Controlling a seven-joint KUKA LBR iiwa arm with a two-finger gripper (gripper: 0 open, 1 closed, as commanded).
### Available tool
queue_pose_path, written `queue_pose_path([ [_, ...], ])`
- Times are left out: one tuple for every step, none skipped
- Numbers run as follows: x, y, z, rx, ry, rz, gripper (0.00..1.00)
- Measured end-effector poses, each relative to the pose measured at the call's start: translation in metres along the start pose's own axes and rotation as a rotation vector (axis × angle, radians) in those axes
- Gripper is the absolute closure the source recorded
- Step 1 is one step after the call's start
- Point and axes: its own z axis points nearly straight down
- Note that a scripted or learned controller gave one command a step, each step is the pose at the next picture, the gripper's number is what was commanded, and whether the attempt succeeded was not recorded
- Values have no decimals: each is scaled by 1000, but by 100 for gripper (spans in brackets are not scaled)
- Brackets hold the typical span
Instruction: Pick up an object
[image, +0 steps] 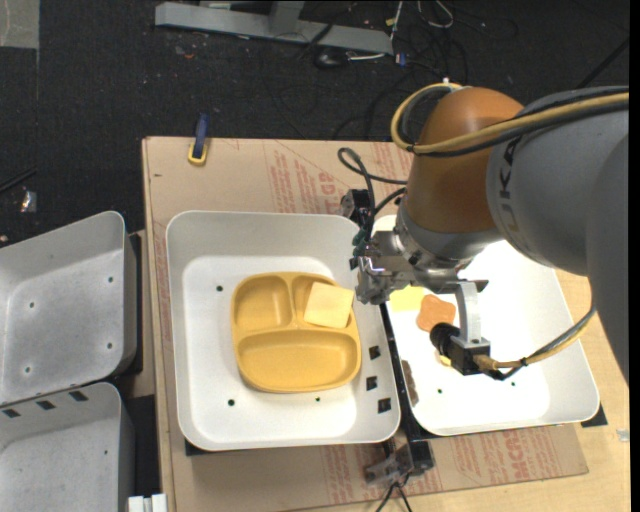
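— Dark carpet lies all round, with cables (345, 55) strewn along the far edge. On it stands a brown bench (260, 165) bearing two white bins side by side. What's in the left bin (190, 300)?

— One yellow plate (290, 355) with three compartments, sitting flat near the middle. A pale yellow block (328, 305) lies in its far right compartment, tilted a little, with its right edge over the plate's rim.

— And the right bin (540, 400)?

— An orange piece (434, 314) lies near its left wall, close under the wrist. Just left of that is a pale yellowish patch (405, 298), mostly covered, so I can't say what it is.

— Where is the arm (470, 170)?

— It reaches in from the right and hangs over the right bin, hiding much of the far half.

— And the gripper (370, 275)?

— It's low, over the seam between the two bins, just beside the block and the plate's right corner. Whether it touches either I can't make out.

— Open or closed? Holding anything?

— I cannot tell how wide it stands; the wrist covers it from above. Nothing can be seen in its grasp.

— Anything else about?

— A small blue and yellow tool (199, 140) lies at the bench's far left corner. Grey trays (60, 290) sit off the bench, to the left.
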Motion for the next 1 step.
queue_pose_path([
  [36,-29,10,1,-1,1,100],
])
